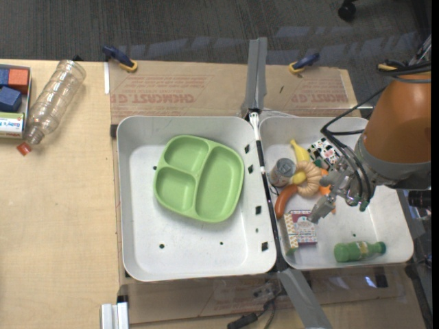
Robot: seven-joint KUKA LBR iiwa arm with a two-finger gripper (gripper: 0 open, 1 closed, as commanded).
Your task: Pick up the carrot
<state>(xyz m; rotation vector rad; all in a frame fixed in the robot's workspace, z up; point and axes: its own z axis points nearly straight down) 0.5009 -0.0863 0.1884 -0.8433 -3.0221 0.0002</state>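
Green bottle [359, 251]: lies on its side near the right bin's [405, 252] front edge.
Card box [302, 227]: flat by that bin's front-left corner.
Gripper [328, 199]: hangs over the bin's middle, just right of the carrot; fingers look slightly parted with nothing between them, though the view is blurred there.
Carrot [284, 199]: orange, curved, along the bin's left wall, touching a pale gourd [310, 177].
Can [282, 171]: just behind the carrot, at the left wall.
Banana [300, 153]: behind the gourd.
Green plate [199, 177]: three-part, at the left bin's [137, 252] centre.
Clear bottle [52, 98]: on the bench, far-left corner.
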